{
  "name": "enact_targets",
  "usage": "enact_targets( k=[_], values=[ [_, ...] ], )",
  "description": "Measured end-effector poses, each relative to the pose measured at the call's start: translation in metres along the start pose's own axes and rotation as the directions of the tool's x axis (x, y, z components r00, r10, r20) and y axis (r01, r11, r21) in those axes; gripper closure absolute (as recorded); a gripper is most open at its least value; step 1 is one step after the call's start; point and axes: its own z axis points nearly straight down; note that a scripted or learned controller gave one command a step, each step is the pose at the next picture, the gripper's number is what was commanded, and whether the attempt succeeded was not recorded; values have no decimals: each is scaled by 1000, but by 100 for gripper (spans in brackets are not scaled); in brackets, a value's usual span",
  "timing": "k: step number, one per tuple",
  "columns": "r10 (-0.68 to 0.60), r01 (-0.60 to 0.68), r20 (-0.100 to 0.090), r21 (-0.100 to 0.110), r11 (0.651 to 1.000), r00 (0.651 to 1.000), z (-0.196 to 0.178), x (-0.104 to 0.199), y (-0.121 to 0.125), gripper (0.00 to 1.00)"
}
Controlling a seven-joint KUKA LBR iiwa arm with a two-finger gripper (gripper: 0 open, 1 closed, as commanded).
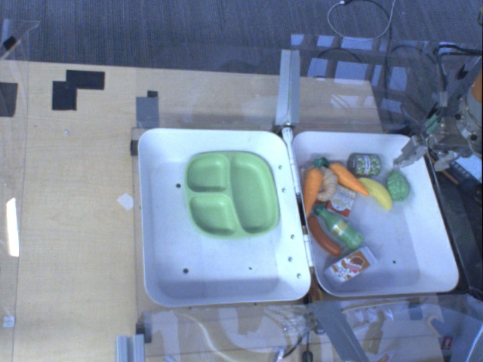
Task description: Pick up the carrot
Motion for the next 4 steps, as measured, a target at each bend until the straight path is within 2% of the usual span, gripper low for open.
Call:
enact_targets(
  k=[1,2,3,4],
  values=[
    [-326,326,0,0,945,945,76,26,34,0],
    [-415,415,-2,6,910,910,146,64,40,0],
    [-418,418,-2,-1,908,908,135,66,43,100],
    [-402,402,0,-4,915,915,42,144,44,100]
  ],
)
